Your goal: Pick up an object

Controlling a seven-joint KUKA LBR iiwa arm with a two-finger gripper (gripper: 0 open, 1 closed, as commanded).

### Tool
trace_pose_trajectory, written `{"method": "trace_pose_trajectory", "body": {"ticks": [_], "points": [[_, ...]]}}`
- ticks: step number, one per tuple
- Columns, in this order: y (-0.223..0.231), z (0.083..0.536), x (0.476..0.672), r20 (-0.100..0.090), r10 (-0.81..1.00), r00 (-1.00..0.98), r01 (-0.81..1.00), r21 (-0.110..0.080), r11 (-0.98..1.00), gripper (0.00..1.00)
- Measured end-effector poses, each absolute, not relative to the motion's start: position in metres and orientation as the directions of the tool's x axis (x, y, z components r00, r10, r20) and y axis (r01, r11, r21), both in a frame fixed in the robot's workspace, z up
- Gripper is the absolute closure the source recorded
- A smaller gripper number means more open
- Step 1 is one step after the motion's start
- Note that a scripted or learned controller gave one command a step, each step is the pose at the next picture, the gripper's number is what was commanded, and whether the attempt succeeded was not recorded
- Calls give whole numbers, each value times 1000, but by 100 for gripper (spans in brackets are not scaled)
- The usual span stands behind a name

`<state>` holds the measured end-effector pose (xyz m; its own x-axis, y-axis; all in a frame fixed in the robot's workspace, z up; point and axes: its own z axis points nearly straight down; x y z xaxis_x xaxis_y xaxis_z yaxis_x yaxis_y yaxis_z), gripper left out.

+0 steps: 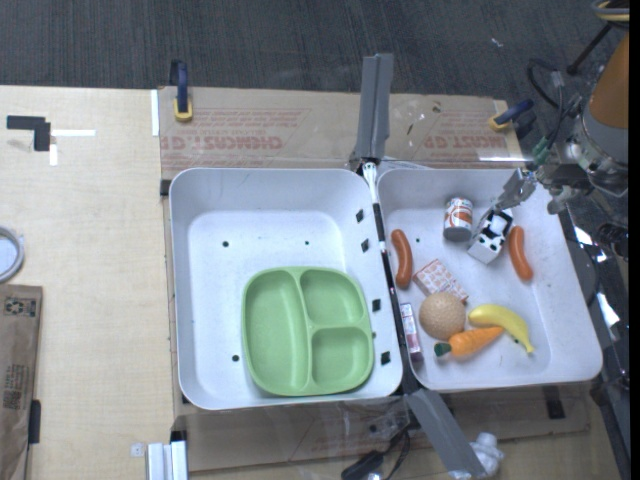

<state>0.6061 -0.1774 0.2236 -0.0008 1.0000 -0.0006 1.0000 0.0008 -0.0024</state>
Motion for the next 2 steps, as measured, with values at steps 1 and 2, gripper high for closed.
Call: {"method": "trace_pose_trajectory", "body": {"ticks": [1, 2], "points": [[-206, 115, 610, -3, 999, 37, 999, 18, -37, 0], [-208, 107, 615, 16, 991, 134, 991, 20, -135, 0]]}}
